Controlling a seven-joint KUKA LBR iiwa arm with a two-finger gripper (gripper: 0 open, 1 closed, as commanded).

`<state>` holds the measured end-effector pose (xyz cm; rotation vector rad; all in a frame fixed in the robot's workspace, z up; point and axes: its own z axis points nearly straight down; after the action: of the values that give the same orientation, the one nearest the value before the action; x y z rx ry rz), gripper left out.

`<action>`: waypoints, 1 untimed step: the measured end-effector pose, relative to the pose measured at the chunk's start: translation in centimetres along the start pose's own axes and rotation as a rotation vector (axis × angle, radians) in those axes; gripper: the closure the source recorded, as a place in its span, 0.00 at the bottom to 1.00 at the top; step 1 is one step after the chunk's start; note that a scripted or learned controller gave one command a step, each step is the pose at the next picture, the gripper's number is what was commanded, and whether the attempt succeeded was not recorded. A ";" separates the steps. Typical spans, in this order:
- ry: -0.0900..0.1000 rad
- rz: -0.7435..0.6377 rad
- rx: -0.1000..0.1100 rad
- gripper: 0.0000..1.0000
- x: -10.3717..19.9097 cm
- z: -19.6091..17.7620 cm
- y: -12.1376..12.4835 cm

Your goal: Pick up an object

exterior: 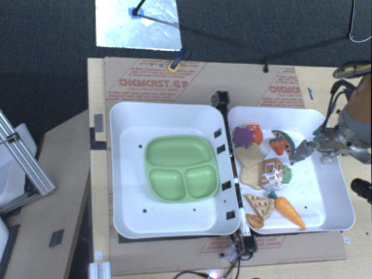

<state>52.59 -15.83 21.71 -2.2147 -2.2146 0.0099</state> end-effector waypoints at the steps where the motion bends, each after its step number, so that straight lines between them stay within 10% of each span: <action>1: -0.002 -0.003 -0.012 0.00 0.0 -0.7 0.3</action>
<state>52.87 -15.80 22.36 -2.2184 -2.2257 -0.0010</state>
